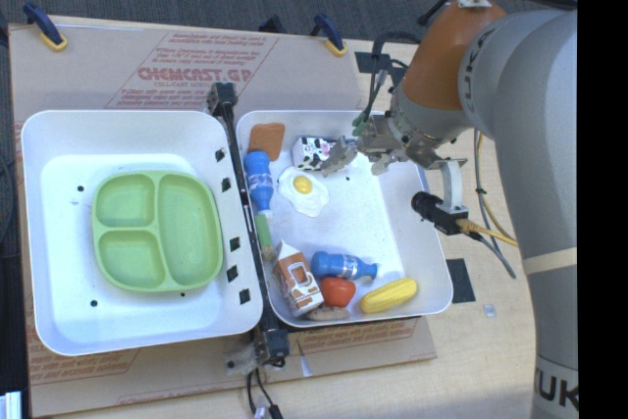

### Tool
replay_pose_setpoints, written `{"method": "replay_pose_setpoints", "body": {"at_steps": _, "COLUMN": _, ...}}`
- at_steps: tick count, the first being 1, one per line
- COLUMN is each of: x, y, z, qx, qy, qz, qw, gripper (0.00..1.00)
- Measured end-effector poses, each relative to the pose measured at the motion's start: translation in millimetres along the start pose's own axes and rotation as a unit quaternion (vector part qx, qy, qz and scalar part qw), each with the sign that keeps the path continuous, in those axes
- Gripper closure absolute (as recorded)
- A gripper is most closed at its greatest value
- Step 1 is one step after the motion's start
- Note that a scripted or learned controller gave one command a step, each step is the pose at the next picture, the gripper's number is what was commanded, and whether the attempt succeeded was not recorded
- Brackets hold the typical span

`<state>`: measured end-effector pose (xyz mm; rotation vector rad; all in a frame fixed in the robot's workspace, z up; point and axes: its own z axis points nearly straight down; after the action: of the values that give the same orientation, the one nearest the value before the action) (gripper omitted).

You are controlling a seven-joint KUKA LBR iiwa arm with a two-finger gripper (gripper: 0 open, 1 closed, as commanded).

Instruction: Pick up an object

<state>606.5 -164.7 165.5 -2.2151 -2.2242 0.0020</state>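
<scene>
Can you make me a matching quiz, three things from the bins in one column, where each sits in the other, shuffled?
1. green divided plate
2. fried egg
3. yellow corn

A. right bin, near front edge
B. left bin, middle
C. right bin, middle, below the black-and-white cow toy

Pairs: 1-B, 2-C, 3-A

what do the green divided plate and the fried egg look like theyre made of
Green divided plate: probably moulded plastic, matte to satin, one even pale colour with soft rounded rims. Fried egg: looks like a plastic or rubber toy, smooth, flat white with a solid yellow yolk; which one is unclear.
</scene>
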Motion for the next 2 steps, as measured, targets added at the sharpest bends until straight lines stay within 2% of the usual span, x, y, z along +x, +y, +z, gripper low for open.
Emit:
{"method": "replay_pose_setpoints", "body": {"at_steps": 1, "x": 5, "y": 44, "z": 62, "qx": 0.002, "qy": -0.003, "qz": -0.001, "qw": 1.0, "gripper": 0.0}}
{"method": "replay_pose_setpoints", "body": {"at_steps": 2, "x": 41, "y": -20, "z": 74, "qx": 0.001, "qy": 0.0, "qz": -0.001, "qw": 1.0, "gripper": 0.0}}
